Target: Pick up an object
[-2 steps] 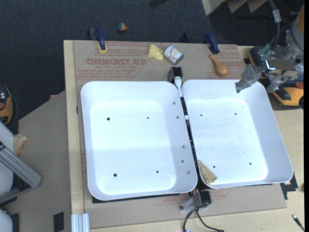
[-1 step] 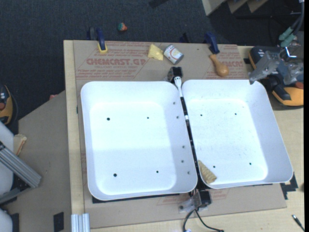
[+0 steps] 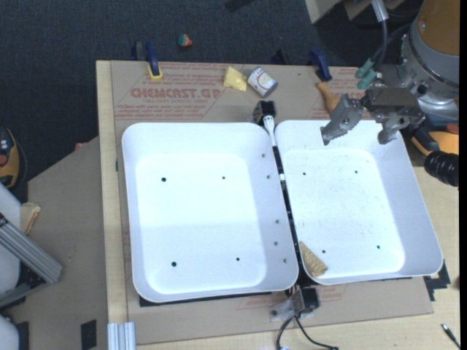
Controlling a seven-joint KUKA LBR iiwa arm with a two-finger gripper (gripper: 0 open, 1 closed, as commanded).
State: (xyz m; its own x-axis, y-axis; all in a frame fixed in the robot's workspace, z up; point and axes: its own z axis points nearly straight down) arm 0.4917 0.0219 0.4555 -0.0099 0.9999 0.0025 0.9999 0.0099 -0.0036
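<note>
A tan, wedge-shaped object [image 3: 312, 259] lies in the right bin [image 3: 408, 195], tucked into its near left corner. My gripper [image 3: 361, 130] hangs over that bin's far edge, well away from the wedge. Its two fingers [image 3: 337, 125] stand wide apart, open, with nothing between them. The grey arm with its orange band comes in from the upper right.
The left bin [image 3: 146, 195] sits beside the right one, a dark seam between them. Behind the bins on the cardboard lie a yellow piece [image 3: 235, 79], a small box [image 3: 261, 82] and an orange piece [image 3: 326, 90]. Blue clamps [image 3: 152, 55] hold the board's far edge.
</note>
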